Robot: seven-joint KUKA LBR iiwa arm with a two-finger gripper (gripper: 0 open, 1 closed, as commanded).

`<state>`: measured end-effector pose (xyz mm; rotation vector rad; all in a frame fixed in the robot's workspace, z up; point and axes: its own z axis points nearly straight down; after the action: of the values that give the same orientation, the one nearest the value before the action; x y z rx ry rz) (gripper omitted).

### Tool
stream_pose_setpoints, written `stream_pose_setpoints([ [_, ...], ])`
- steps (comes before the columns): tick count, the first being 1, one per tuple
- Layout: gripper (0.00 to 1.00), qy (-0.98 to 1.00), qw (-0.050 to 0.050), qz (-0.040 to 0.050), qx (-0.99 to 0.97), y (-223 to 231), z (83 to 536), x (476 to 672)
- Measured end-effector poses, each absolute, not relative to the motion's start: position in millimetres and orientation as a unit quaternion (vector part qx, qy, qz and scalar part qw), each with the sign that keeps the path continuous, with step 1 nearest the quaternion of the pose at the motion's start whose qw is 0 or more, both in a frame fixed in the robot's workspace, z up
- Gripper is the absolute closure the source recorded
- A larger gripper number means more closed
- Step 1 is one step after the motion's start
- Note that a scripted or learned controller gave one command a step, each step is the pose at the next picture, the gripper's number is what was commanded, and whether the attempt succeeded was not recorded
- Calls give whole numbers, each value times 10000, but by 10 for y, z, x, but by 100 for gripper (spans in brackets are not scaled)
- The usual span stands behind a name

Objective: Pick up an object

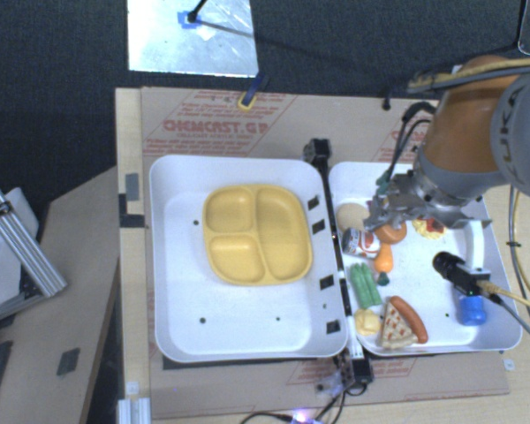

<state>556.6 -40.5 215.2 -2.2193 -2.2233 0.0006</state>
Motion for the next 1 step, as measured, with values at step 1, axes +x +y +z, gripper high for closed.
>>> stream_pose_setpoints([
  [1,100,-7086,-9,-12,-7056,-374,2351,5534],
])
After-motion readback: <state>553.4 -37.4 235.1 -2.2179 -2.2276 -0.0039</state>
